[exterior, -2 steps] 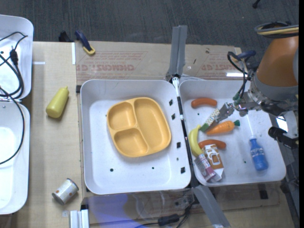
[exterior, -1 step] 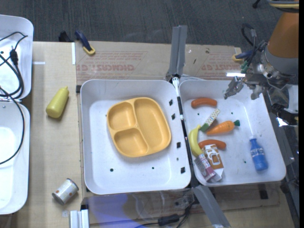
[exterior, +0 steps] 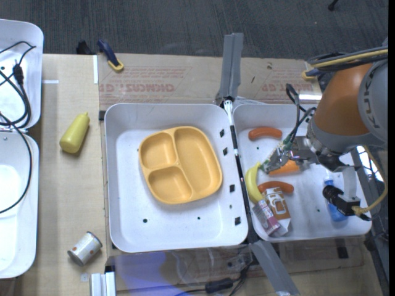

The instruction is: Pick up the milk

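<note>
Beside the milk (exterior: 276, 210), banana (exterior: 252, 183), sausage (exterior: 275, 187), hand (exterior: 285, 158) above, grip unclear.

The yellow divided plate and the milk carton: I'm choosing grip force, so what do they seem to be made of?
The yellow divided plate looks like moulded plastic with a matte, even finish and rounded compartment ridges. The milk carton looks like printed paperboard, with flat faces and folded edges; it lies on its side in the right bin. Neither can be confirmed by look alone.
</note>
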You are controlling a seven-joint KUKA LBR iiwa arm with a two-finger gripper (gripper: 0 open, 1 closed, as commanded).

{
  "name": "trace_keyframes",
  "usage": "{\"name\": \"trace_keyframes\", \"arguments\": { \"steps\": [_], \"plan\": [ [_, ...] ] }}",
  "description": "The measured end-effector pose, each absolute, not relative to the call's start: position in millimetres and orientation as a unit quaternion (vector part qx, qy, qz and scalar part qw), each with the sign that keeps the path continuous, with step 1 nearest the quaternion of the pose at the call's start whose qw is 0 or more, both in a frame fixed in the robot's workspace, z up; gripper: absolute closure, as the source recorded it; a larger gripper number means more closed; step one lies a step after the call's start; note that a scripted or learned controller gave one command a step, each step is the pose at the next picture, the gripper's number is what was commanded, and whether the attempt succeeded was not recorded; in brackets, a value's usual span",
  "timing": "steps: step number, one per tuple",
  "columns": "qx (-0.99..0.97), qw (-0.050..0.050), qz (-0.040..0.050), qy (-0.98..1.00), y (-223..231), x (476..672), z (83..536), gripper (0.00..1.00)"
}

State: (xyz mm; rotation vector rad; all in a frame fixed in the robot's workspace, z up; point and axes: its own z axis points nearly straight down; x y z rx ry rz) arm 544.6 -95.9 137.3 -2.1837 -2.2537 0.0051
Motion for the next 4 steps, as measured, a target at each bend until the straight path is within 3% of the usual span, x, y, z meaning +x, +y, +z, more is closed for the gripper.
{"name": "trace_keyframes", "arguments": {
  "steps": [1,2,3,4],
  "plan": [
    [-0.593,0.001,0.0001,-0.805,-104,490.5,91,0.0],
    [-0.595,0.001,-0.0004,-0.804,-104,491.1,101,1.0],
    [-0.595,0.001,-0.0004,-0.804,-104,491.2,101,0.0],
    [-0.557,0.001,0.0001,-0.831,-150,477.3,91,0.0]
  ]
}}
